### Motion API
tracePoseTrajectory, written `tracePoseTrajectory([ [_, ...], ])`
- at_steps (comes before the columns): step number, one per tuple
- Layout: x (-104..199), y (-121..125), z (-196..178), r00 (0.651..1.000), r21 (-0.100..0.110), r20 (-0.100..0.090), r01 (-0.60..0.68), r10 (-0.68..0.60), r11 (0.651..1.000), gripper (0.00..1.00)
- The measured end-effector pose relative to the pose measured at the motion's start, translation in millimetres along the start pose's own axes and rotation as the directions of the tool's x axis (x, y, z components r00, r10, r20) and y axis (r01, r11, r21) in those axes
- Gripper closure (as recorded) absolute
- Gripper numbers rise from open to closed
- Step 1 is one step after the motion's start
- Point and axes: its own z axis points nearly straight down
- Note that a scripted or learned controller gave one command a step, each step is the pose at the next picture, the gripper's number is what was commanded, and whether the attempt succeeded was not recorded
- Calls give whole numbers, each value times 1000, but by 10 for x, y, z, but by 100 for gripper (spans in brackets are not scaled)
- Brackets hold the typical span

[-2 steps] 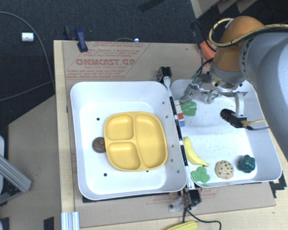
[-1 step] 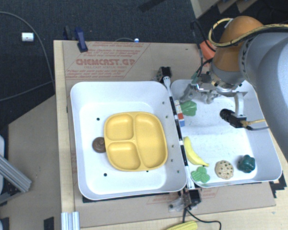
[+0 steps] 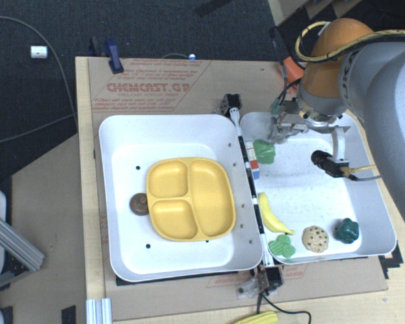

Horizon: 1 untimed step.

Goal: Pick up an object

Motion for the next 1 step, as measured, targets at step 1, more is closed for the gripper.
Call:
tracePoseTrajectory([
  [1, 0, -3, 5, 1000, 1, 0, 0, 0, 1000, 0],
])
